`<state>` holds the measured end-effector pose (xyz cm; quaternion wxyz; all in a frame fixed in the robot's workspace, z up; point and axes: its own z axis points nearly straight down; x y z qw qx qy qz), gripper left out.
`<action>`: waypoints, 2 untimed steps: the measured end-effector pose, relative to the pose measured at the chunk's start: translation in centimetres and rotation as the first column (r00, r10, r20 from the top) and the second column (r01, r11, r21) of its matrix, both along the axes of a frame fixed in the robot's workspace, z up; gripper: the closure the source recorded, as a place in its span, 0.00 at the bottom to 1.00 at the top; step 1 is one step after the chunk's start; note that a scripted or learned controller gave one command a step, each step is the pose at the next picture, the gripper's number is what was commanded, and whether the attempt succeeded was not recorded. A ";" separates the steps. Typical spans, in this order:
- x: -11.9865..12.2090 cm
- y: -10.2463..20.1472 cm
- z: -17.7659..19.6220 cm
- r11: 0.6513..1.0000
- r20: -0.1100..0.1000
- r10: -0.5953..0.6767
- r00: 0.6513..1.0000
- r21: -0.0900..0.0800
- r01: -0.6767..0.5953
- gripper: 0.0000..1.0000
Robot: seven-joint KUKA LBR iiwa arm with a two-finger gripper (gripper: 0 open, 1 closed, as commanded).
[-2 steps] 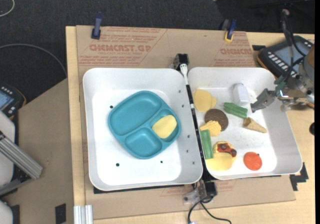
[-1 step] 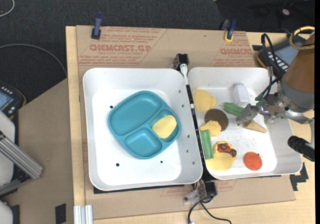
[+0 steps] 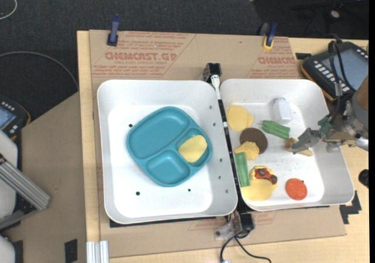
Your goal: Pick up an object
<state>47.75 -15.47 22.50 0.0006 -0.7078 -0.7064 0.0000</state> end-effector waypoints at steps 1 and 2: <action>0.0 3.1 -7.9 1.000 -0.009 0.004 1.000 0.003 -0.004 0.00; 3.6 6.5 -14.4 1.000 -0.002 0.006 1.000 0.001 -0.006 0.00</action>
